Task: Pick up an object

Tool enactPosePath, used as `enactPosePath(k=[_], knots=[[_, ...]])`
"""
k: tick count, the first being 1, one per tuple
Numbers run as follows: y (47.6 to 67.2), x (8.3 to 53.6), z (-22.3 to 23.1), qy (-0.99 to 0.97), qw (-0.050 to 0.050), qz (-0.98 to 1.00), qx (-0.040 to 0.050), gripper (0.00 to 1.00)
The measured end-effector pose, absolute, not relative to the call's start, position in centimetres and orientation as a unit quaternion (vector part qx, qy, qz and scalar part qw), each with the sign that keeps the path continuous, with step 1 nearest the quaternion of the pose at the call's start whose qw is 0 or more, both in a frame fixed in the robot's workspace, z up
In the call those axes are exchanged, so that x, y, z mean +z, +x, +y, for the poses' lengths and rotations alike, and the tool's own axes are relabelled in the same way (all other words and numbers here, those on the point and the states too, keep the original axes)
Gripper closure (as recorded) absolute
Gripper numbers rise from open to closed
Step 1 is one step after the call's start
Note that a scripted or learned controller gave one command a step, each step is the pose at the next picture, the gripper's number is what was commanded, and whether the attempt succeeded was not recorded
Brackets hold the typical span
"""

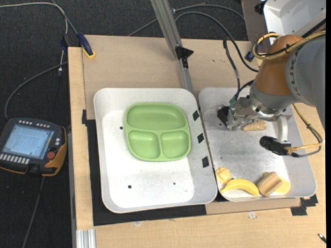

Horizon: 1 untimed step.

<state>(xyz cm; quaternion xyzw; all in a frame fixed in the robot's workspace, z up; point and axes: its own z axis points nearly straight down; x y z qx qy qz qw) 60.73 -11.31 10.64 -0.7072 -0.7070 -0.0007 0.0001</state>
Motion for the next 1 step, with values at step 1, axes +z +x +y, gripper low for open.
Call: enactPosePath(k=[1], knots=[[60.07,15.45,-11.04,-0.707,-0.002,-0.707,-0.0016,1.00]])
